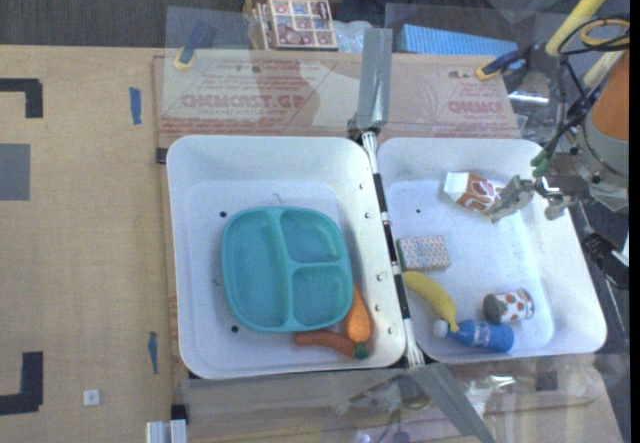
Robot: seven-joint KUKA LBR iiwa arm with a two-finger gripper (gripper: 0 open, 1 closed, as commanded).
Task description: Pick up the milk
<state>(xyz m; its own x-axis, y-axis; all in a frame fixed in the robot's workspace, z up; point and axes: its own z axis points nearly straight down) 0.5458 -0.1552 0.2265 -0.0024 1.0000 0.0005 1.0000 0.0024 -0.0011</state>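
Along the right bin's (590, 336) near wall: blue plastic bottle (482, 336), spotted can (510, 306), yellow banana (432, 295). Mid-bin, small patterned box (424, 252). Toward the far side, small red-and-white milk carton (472, 190), lying flat; probably light, stiff but crushable, best pinched across its narrow sides. Just beside it, pincer (530, 197), spread, pinching nothing.

A teal three-compartment plastic plate (286, 268) is showing one flat colour in the white left bin (195, 176). Beside it an orange carrot (359, 315) is lying. In the white right bin (575, 276), a white-and-red milk carton (474, 191), a speckled pastel box (423, 252), a yellow banana (433, 296) and a blue bottle (482, 335) are showing.
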